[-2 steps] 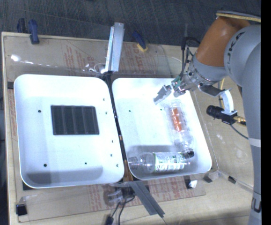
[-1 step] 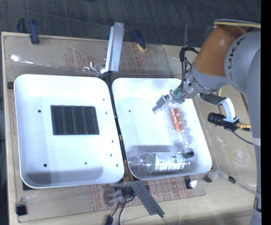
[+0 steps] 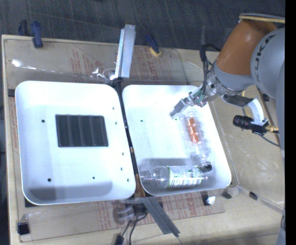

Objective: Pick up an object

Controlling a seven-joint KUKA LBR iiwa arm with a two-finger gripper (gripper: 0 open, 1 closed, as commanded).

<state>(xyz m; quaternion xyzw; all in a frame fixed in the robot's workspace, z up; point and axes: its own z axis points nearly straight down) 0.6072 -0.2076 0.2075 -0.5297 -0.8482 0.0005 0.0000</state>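
The robot's gripper (image 3: 181, 107) hangs over the upper right part of the right bin (image 3: 148, 137), its two slim fingers pointing down and to the left; they appear slightly parted with nothing between them, though the gap is small and hard to read. Just below and to the right of the fingertips lies a clear plastic bottle with an orange label (image 3: 195, 136), stretched lengthwise down the bin with its dark cap at the lower end. A second clear bottle with a green and white label (image 3: 174, 176) lies crosswise along the bin's bottom wall, its cap end near the first bottle's cap. The left bin (image 3: 35, 137) holds a flat dark ribbed tile (image 3: 81, 130), well apart from the arm. The orange-labelled bottle looks like the nearest target. To grip it well, the fingers would likely need to shift right over the bottle's middle, turn so they straddle its narrow width, open wide, and descend low enough to close below the roundest part, since smooth clear plastic may slip or roll.
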